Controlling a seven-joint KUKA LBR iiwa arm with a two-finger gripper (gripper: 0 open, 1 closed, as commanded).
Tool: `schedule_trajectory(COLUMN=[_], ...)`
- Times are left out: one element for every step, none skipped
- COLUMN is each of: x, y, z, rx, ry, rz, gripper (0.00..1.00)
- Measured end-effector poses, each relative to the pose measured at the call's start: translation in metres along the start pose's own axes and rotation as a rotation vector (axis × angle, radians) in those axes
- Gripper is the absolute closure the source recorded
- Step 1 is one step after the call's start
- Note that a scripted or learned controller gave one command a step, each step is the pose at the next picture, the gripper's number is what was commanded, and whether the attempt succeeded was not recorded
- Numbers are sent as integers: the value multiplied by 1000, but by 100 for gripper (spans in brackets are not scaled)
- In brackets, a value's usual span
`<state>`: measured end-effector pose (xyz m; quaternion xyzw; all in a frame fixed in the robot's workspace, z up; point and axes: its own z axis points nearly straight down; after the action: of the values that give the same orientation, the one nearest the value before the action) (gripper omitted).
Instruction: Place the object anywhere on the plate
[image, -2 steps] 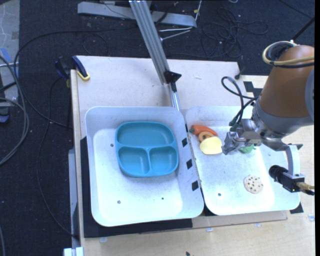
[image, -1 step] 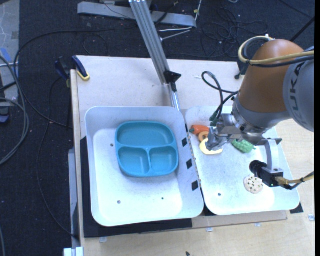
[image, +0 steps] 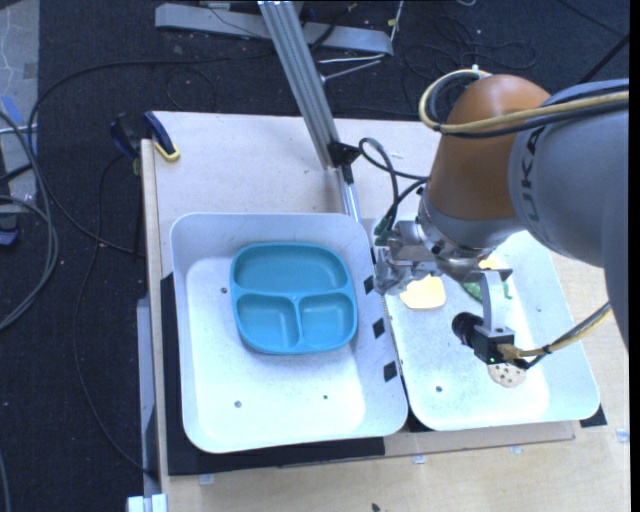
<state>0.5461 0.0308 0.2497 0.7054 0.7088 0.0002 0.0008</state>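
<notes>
Arm (image: 560, 150) is being held over the right bin (image: 560, 395), right of centre frame. Gripper (image: 397, 268) is being seen at that bin's upper left corner, close to the raised walls shared with the left bin (image: 215, 400). Its opening cannot be told, as it is being masked by the wrist.

Pale yellow flat piece (image: 424, 293) is being observed lying on the right bin floor, just beside the gripper.

Blue three-compartment plate (image: 290, 272) is being noted in the left bin, centre frame, with both bin walls between it and the piece.

Tan perforated disc (image: 508, 374) and a partly hidden green scrap (image: 507, 288) are being recorded in the right bin. Slanted aluminium rail (image: 305, 85) is being logged at upper centre.
</notes>
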Motion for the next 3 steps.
schedule_trajectory(x=[47, 97, 138], y=[28, 50, 48], z=[11, 20, 22], rx=[-1, -2, 0], ry=[1, 1, 1], rz=[-2, -2, -1], gripper=[100, 100, 100])
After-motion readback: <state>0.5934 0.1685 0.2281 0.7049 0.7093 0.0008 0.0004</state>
